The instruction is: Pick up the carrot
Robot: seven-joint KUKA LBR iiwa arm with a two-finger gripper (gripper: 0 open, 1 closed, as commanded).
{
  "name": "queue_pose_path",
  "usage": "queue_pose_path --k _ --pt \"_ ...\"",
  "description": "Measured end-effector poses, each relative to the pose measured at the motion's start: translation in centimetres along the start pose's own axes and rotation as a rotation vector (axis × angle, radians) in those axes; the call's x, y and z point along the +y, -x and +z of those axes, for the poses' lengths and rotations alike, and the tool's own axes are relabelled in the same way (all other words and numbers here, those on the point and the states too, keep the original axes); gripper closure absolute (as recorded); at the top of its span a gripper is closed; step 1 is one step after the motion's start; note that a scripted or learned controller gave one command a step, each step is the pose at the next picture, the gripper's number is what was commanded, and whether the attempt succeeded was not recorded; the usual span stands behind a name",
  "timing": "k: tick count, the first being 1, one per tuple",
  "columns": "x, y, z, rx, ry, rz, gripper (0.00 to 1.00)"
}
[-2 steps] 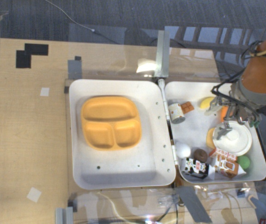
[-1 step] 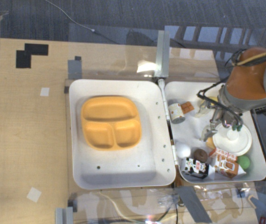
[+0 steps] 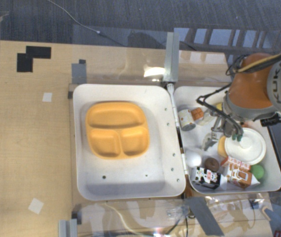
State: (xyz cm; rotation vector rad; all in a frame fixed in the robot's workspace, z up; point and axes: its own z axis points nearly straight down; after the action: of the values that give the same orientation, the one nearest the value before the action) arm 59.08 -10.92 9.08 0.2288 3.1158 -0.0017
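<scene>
The carrot (image 3: 197, 114) looks like a small orange piece lying in the right bin (image 3: 273, 184), near its back left, beside a tin can (image 3: 185, 120). My gripper (image 3: 211, 139) hangs over the middle of that bin, a short way to the front right of the carrot and apart from it. I see nothing held in it. The grey arm with its orange band (image 3: 249, 85) comes in from the right and covers the back right part of the bin.
The right bin also holds a white dish (image 3: 247, 147), a yellow item (image 3: 223, 146), a brown ball (image 3: 212, 163), a white egg (image 3: 193, 159), small boxes (image 3: 236, 173) and a green ball (image 3: 258, 172). A yellow divided tray (image 3: 117, 129) lies in the left bin (image 3: 130, 189).
</scene>
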Motion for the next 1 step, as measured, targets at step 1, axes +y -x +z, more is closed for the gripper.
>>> queue_pose_path --k 1 --pt "0.2 0.6 -1.55 -0.021 0.0 -0.007 1.0"
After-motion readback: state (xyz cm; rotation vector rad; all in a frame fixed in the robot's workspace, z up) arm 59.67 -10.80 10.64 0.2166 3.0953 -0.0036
